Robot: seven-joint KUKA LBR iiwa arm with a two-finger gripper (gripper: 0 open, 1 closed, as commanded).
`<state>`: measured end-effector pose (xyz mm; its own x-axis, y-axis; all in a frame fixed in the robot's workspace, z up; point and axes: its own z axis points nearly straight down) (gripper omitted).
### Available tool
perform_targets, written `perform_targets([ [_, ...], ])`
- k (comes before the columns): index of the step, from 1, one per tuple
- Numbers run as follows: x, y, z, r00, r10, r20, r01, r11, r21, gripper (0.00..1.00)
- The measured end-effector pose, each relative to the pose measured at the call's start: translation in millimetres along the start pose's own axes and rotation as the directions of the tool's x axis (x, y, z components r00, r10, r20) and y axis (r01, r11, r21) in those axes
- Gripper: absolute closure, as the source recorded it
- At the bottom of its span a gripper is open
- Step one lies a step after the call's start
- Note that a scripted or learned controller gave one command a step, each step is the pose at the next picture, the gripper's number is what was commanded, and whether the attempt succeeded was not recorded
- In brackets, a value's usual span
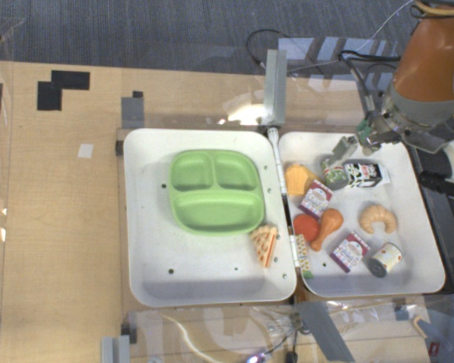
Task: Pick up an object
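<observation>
my arm [431, 59] grey, orange band | bins [147, 278] white | tray [216, 191] green | carton [362, 174] black-and-white | croissant [378, 218] tan | drumstick [327, 225] orange-brown

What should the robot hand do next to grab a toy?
Probably drop a little, straight down. The gripper hangs at the right bin's upper part, just over a small round green-topped item beside the black-and-white carton, with nothing seen held between its fingers.
</observation>
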<state>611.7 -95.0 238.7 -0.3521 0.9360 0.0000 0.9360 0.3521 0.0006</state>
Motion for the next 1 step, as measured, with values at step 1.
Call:
perform_targets([
  [1, -22.3, 4.7, 98.6, 0.999, 0.036, -0.001, -0.036, 0.999, 0.001, 0.00],
])
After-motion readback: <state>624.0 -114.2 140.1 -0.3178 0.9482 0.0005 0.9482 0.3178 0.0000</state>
